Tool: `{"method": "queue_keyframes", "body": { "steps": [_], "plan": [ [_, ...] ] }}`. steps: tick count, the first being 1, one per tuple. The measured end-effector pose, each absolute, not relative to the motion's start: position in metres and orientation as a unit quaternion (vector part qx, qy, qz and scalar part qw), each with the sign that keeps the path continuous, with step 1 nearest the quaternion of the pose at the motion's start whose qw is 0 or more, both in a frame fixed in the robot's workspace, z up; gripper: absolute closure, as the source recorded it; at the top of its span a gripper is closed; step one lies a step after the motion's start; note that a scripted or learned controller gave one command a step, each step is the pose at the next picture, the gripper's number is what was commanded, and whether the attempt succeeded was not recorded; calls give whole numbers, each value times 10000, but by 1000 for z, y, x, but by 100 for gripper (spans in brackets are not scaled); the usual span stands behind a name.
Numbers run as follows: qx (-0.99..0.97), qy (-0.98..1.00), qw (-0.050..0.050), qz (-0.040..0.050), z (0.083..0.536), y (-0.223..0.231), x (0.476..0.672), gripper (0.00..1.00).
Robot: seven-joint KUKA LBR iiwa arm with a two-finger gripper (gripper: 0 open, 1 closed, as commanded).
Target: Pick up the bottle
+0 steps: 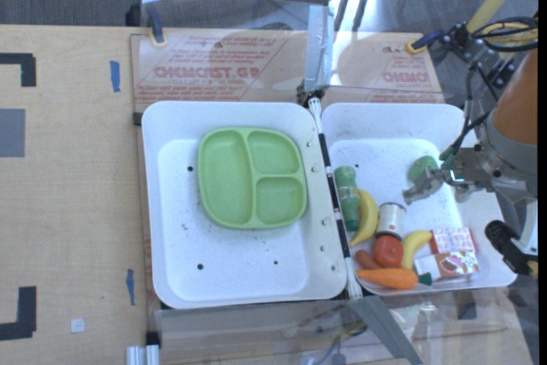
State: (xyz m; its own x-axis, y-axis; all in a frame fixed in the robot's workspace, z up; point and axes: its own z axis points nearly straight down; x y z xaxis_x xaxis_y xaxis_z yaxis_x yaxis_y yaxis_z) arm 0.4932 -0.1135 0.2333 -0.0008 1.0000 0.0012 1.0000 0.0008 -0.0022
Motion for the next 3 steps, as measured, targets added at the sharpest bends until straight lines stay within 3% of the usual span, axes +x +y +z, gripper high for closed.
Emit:
{"method": "queue_keyframes", "body": {
  "steps": [1, 2, 3],
  "plan": [
    [-7173, -6968, -15, -4, 282, -151, 550, 0],
    [-7400, -6726, 3, 4, 197, -162, 587, 0],
    [-7337, -6795, -13, -4, 284, -141, 600, 0]
  ]
}}
